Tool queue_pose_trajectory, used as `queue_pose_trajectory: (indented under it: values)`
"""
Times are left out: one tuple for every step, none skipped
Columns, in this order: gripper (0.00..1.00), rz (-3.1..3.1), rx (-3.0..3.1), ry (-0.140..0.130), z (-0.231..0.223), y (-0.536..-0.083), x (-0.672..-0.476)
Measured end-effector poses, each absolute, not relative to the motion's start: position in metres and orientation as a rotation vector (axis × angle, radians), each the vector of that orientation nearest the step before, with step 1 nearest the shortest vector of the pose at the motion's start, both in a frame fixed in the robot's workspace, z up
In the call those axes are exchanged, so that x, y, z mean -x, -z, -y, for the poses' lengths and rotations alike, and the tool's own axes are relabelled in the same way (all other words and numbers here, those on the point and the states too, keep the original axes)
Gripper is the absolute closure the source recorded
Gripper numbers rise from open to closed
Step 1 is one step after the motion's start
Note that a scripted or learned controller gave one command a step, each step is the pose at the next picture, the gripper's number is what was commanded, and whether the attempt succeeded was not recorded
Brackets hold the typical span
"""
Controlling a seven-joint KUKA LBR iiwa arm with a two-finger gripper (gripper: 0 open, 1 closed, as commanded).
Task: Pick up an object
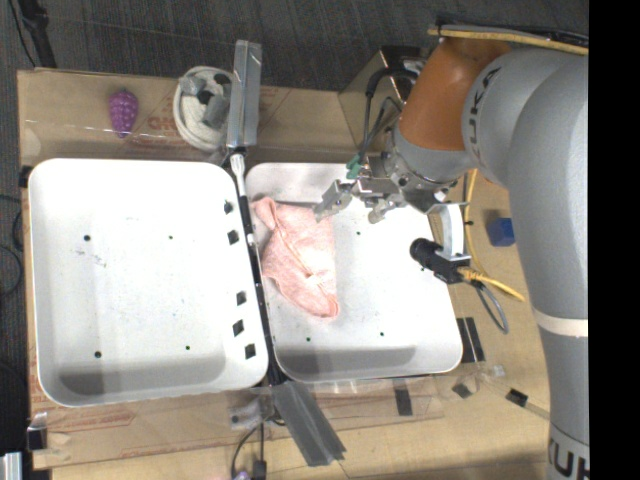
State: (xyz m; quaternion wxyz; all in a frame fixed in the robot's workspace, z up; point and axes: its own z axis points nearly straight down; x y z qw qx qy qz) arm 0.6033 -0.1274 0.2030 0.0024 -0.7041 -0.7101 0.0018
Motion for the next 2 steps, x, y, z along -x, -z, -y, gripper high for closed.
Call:
queue_pose_trajectory:
  values:
    - [0.0,2.184,2.257,-0.005,0.074,-0.191,-0.624]
    - [0.0,2.299,2.146,0.004,0.109,-0.095,-0.624]
